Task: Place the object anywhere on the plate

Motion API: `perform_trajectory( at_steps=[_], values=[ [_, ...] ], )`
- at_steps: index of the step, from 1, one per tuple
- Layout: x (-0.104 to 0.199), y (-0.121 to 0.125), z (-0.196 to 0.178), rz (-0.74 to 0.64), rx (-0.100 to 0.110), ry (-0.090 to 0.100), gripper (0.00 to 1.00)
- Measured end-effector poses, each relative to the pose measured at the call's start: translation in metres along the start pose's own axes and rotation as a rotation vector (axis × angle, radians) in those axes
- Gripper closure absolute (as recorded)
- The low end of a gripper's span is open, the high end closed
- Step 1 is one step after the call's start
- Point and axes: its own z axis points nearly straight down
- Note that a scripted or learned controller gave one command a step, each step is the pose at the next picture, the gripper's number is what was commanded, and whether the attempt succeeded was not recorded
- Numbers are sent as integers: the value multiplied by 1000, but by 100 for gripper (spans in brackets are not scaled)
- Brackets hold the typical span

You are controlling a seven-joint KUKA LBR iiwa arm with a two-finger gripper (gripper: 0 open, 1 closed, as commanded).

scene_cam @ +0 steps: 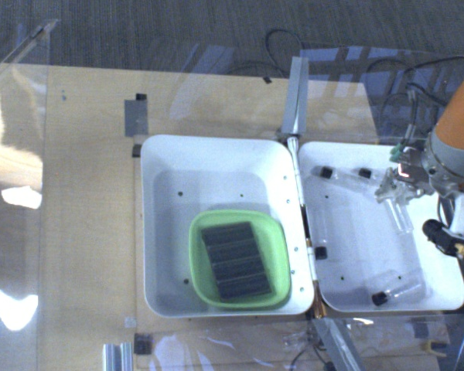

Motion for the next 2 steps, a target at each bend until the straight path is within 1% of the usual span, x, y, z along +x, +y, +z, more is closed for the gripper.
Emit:
perform_trajectory(
  at_steps=[1,2],
  values=[
    [50,-41,37,-172,2,2,100],
    [99,-87,-1,-235,2,3,100]
  ],
)
